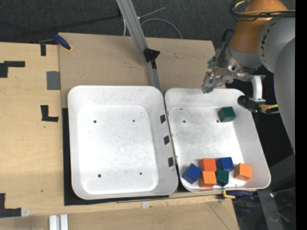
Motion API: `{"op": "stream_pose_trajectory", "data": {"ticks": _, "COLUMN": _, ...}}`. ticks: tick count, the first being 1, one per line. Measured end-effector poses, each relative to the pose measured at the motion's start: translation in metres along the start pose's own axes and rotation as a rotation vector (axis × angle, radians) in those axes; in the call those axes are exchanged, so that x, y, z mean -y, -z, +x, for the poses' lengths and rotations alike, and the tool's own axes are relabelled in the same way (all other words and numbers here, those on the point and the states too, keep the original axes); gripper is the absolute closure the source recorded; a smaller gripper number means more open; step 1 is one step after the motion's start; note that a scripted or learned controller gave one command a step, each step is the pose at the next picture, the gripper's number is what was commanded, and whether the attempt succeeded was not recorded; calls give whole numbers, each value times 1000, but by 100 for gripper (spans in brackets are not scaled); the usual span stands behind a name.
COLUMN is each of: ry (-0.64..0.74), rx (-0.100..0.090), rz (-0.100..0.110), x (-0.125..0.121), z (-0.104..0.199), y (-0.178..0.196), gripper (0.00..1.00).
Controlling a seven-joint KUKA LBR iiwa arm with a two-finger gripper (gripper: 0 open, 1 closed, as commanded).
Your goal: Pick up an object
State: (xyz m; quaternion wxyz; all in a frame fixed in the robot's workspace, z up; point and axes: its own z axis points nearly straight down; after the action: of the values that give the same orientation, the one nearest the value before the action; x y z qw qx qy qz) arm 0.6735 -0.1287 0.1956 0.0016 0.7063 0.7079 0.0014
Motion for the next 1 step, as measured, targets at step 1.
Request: {"op": "stream_pose_trajectory", "data": {"ticks": 1, "ry": -1, "rx": 1, "rz": 0, "x": -1, "z": 0, "y": 47, "gripper": 100}}
